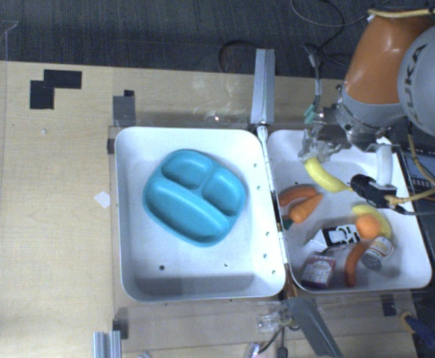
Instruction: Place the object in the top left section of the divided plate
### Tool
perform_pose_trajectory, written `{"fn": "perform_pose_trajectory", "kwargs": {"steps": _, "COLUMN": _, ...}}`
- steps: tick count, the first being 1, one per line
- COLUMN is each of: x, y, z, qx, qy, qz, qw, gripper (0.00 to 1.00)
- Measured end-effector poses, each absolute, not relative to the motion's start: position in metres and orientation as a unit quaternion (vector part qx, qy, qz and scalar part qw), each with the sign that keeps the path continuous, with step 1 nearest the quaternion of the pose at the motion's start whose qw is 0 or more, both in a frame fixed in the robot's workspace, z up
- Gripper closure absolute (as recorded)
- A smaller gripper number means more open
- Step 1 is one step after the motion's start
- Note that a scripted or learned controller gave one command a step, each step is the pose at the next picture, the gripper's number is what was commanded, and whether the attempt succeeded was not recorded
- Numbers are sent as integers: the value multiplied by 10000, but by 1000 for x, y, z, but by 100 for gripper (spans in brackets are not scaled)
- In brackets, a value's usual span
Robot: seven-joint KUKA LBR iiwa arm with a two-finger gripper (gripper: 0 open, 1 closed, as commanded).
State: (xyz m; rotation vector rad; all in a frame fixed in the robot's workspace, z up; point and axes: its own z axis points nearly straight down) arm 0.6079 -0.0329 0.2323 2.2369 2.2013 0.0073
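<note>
Hovering over the far part of the right bin, the gripper hangs from the grey arm, which reaches in from the right with its orange band just behind the wrist. Whether the gripper is open or closed cannot be told from this slant, nor whether it grips anything.

Just on its near side lies a yellow banana, slanting across the bin floor from far left to near right. The banana's far tip comes right up under the gripper, but touching or a small gap cannot be settled.

Left of the banana, close to the wall shared by the two bins, two orange carrots lie side by side. Nearer in the same bin sit a black-and-white packet, a yellow fruit against a round orange one, a small can, a dark-labelled jar and an orange-red stick-shaped piece between jar and can.

The blue divided plate rests in the middle of the left bin, well apart from the banana. It is turned at an angle, with two small sections on its far side and one long section on its near left. Both bins stand on a pale bench.
</note>
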Motion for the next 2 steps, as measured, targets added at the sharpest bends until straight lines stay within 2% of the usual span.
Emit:
{"fn": "perform_pose_trajectory", "kwargs": {"steps": 1, "x": 603, "y": 9, "z": 185, "qx": 6523, "qy": 7579, "qz": 15, "qw": 12, "gripper": 100}}
{"fn": "perform_pose_trajectory", "kwargs": {"steps": 2, "x": 551, "y": 33, "z": 237, "qx": 5524, "qy": 8336, "qz": 18, "qw": 17, "gripper": 100}}
